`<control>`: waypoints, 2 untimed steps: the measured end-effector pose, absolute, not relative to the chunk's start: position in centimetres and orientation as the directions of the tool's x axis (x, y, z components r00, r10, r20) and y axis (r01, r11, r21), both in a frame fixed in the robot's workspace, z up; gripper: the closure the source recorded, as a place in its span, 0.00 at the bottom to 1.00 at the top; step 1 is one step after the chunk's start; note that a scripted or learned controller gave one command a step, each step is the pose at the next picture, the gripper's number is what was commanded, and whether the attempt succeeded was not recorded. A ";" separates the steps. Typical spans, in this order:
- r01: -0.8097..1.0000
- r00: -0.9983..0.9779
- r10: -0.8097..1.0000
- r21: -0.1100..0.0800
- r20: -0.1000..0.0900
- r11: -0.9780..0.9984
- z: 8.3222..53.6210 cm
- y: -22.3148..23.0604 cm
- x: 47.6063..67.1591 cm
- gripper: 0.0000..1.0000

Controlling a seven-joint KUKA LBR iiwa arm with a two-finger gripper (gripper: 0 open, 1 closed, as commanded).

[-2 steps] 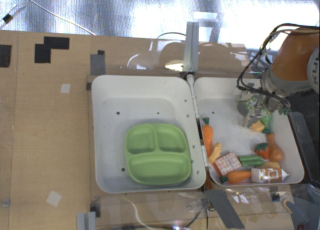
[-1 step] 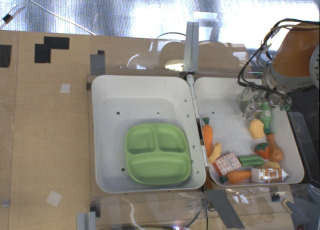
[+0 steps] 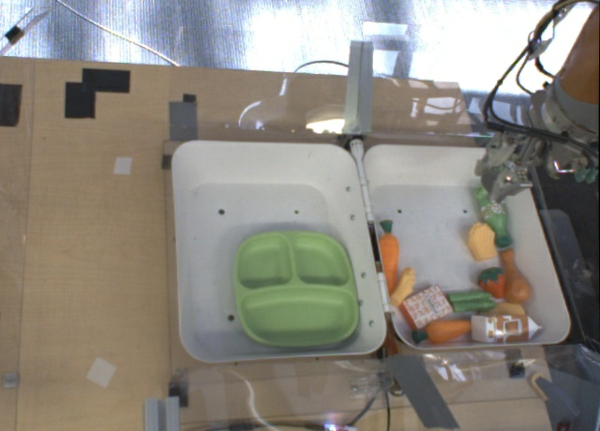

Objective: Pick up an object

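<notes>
Camera view: 2 bins [image 3: 202,260], 1 green tray [image 3: 295,287], 2 carrots [image 3: 388,253]; tool [image 3: 506,181] state unclear.

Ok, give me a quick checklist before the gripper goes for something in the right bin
1. Gripper over right white bin: ok.
2. Items within the bin walls: ok.
3. Target directly beneath, small green toy beside yellow toy: ok.
4. Target clear of neighbours: not ok, it touches the yellow toy.
5. Gripper carrying nothing: cannot tell.
6. Green divided plastic plate in left bin, out of the way: ok.
</notes>
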State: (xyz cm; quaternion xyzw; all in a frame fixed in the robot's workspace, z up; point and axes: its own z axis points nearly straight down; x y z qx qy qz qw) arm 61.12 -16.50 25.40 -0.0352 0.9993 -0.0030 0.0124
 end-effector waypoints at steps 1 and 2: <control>-0.163 -0.987 -0.163 0.002 -0.005 0.987 18.4 -10.4 58.0 1.00; -0.367 -0.930 -0.367 -0.010 -0.014 0.930 28.5 -15.2 55.3 1.00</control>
